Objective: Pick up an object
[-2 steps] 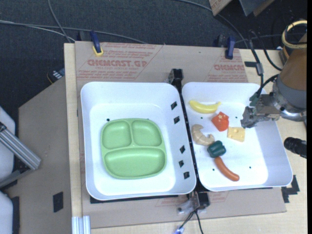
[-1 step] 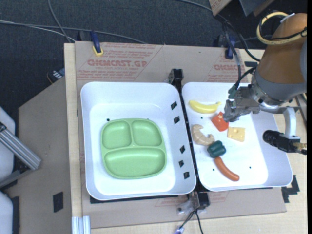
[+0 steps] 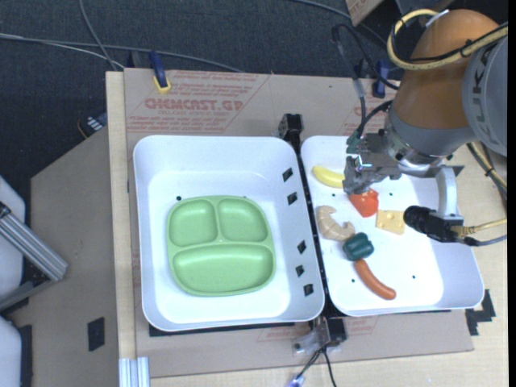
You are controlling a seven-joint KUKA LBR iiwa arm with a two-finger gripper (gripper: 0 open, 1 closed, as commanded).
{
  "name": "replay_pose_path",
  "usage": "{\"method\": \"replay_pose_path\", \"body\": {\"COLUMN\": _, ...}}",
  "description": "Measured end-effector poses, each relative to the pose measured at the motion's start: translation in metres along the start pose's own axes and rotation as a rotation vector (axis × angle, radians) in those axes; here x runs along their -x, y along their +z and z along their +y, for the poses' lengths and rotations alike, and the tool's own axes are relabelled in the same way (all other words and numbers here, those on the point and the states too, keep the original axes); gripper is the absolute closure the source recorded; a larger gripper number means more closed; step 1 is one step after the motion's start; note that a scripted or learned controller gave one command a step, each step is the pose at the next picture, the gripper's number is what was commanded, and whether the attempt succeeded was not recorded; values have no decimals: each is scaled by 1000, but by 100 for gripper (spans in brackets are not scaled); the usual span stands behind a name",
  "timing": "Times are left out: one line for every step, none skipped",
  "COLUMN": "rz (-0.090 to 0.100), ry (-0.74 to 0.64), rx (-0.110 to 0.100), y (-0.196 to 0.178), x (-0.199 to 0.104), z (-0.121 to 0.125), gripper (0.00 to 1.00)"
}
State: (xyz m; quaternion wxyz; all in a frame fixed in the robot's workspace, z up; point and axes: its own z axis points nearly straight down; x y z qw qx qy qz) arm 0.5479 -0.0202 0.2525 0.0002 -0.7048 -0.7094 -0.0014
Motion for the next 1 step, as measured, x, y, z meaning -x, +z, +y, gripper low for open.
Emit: {"method": "replay_pose_path", "body": {"rz": 0, "ry": 0, "rx": -2, "y": 18, "x": -55, "z": 15, "gripper": 100}}
